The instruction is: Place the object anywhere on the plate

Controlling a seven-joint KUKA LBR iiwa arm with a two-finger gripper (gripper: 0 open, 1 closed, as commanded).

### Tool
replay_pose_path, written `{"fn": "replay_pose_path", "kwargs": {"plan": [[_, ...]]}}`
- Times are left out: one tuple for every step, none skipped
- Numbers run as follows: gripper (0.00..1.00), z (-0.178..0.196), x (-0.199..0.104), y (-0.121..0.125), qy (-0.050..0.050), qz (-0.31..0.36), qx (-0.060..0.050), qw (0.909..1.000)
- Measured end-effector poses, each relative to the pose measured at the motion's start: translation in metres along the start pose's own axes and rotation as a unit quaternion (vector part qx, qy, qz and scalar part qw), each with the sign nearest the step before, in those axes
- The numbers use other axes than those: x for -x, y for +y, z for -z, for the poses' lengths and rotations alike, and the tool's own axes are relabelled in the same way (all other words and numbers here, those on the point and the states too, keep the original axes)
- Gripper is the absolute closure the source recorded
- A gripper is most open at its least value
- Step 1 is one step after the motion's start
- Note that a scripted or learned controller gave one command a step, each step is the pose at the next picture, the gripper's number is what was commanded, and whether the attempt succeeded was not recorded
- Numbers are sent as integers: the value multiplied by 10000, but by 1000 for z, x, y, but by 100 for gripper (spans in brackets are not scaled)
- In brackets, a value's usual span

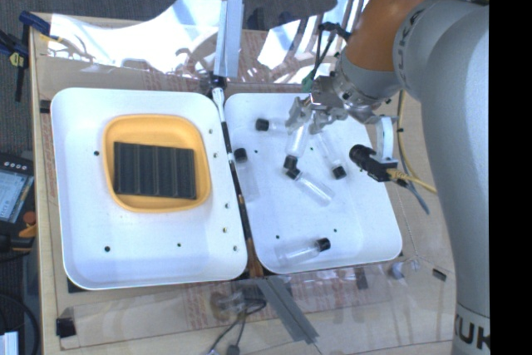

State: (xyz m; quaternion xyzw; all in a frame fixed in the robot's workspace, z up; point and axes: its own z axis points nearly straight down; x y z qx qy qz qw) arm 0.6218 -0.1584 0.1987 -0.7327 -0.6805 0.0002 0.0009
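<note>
A yellow plate [125, 133] with a dark ridged insert lies in the left bin [71, 204]. Several clear vials with black caps lie in the right bin [366, 220]. One vial [293, 152] lies tilted near the bin's upper middle, its black cap toward the front. My gripper [304, 122] hangs over the right bin's far part, just above that vial's upper end. Its two fingers stand apart, open, with nothing seen held between them.
Another vial [316, 189] lies right of the first, and a third [303, 248] near the front edge. Loose black caps [262, 125] sit around the right bin. A black connector with cable [370, 160] hangs by the arm. Crumpled foil [166, 37] lines the back.
</note>
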Motion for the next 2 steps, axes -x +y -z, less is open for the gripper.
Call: {"fn": "replay_pose_path", "kwargs": {"plan": [[0, 0, 0, 0, 0, 0, 0, 10000], [0, 5, -32, 15, -9, 1590, 8, 9873]]}}
